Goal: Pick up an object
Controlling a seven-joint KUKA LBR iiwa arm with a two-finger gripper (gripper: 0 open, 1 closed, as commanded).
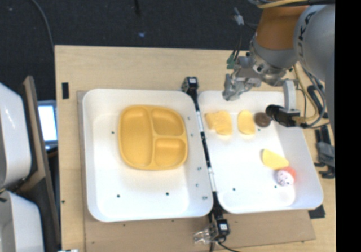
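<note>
My gripper (232,93) hangs over the far left corner of the right bin (248,189), just behind a pale yellow block (219,122). To the right of that block lie a second yellow piece (246,122) and a small brown round thing (262,119). Nearer the front right of the bin sit a yellow wedge (274,159) and a white ball with red marks (285,177). Nothing hangs below the gripper.
The left bin (101,189) holds a yellow divided plate (153,136) at its middle. A black divider with clips (203,149) runs between the two bins. The grey arm with its orange band (287,14) fills the upper right.
</note>
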